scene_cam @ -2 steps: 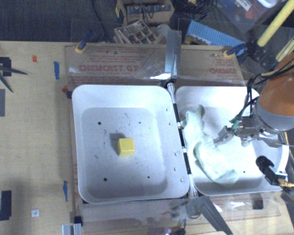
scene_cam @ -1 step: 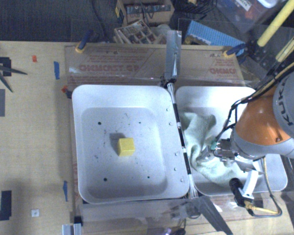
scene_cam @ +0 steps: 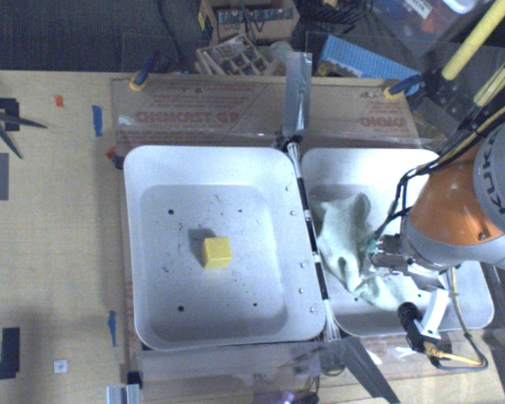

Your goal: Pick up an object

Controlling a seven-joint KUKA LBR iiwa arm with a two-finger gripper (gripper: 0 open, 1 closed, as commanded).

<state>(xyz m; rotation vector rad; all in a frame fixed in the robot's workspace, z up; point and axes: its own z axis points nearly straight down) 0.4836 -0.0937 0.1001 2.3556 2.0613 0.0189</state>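
The bench (scene_cam: 50, 251) is carrying two shallow white bins side by side. The left bin (scene_cam: 151, 175) is holding a small yellow block (scene_cam: 217, 252) near the middle of its floor, well apart from every wall. The right bin (scene_cam: 353, 165) is holding a crumpled pale cloth (scene_cam: 341, 234) that is lying against its left wall.

The arm (scene_cam: 454, 217) is reaching in over the right bin, its orange band sitting above the wrist. The gripper (scene_cam: 377, 263) is working low at the near right edge of the cloth, just beside or touching it; which one cannot be told. Whether the gripper is open or closed cannot be told either, since the wrist is covering it.

The step in hand is judged to be a grasp on the cloth. To do it well, the program is best aiming at a raised fold rather than a flat edge, closing fully before lifting, and rising straight up so that the trailing fabric is clearing the bin wall.
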